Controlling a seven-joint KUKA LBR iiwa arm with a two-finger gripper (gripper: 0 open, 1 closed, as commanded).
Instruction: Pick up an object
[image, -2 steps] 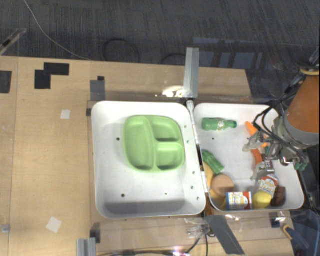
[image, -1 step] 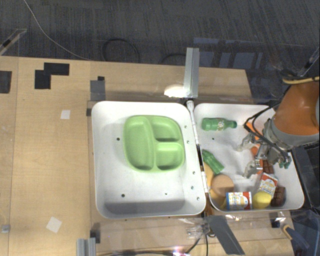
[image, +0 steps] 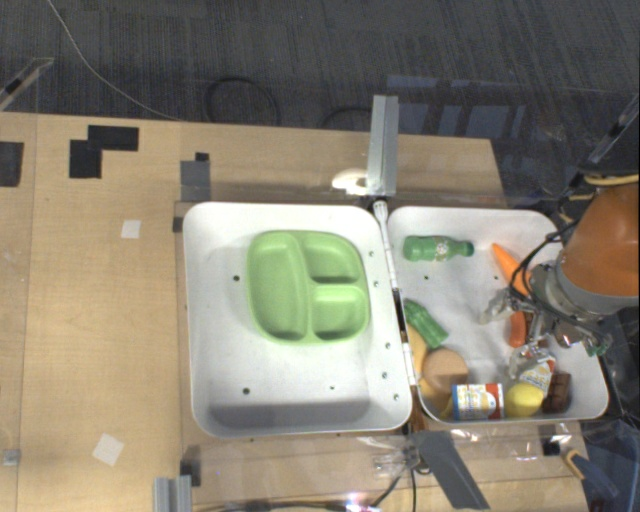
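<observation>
The right bin (image: 470, 222) holds several objects. A green bottle (image: 437, 248) lies at the back, with an orange carrot (image: 505, 262) to its right. A green packet (image: 425, 324) lies near the left wall, and a tan round piece (image: 445, 366) sits in front of it. A small can (image: 475, 401), a yellow lemon (image: 523, 399) and a brown item (image: 557, 391) line the front wall. My gripper (image: 522, 328) is low over the right half of this bin, just behind the lemon. A small orange-red thing (image: 517, 328) shows right at it.
The left bin (image: 215, 300) holds a green divided tray (image: 305, 285). A metal post (image: 381, 145) stands behind the wall between the two bins. The arm's orange band (image: 605, 240) hangs over the right bin's right edge.
</observation>
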